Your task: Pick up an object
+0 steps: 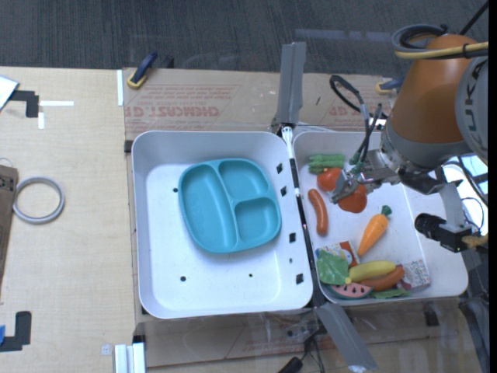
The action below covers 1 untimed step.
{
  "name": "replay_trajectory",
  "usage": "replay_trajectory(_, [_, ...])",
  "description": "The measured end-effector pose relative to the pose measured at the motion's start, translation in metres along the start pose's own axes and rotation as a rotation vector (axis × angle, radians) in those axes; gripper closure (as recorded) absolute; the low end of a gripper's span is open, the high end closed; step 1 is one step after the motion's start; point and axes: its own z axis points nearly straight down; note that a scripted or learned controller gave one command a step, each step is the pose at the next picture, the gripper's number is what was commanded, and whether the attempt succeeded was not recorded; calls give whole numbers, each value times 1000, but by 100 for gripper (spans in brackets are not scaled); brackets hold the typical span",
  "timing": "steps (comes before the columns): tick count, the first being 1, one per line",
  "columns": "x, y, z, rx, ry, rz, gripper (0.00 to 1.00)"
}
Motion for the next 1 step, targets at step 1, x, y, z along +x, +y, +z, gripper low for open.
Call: replay_trajectory(1, [20, -26, 45, 5, 1, 63, 100])
